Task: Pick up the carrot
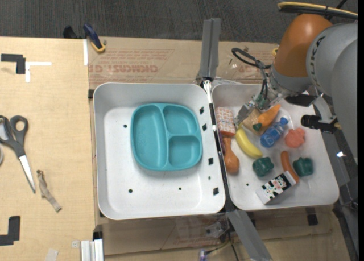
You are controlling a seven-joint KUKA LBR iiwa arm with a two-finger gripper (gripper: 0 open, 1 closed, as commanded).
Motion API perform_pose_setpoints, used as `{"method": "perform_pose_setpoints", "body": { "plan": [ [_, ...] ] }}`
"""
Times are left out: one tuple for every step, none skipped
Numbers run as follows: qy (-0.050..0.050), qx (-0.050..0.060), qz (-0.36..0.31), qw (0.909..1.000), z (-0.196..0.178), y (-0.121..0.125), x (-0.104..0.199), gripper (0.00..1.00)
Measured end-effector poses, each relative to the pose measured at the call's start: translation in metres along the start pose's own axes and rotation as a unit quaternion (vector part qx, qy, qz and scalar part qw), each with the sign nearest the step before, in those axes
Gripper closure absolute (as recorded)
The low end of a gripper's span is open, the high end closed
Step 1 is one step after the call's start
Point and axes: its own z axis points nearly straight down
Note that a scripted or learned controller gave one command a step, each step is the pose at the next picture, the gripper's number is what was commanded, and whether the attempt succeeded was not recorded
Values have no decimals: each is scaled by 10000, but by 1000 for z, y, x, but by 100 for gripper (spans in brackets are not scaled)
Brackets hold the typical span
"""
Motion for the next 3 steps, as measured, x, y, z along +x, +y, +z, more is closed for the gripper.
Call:
{"method": "perform_pose_setpoints", "body": {
  "plan": [
    [4,5,139,9999,0,-45,-12,0],
    [-18,-8,127,9999,-11,-44,-14,100],
    [8,1,-1181,9930,0,-141,-2,100]
  ]
}}
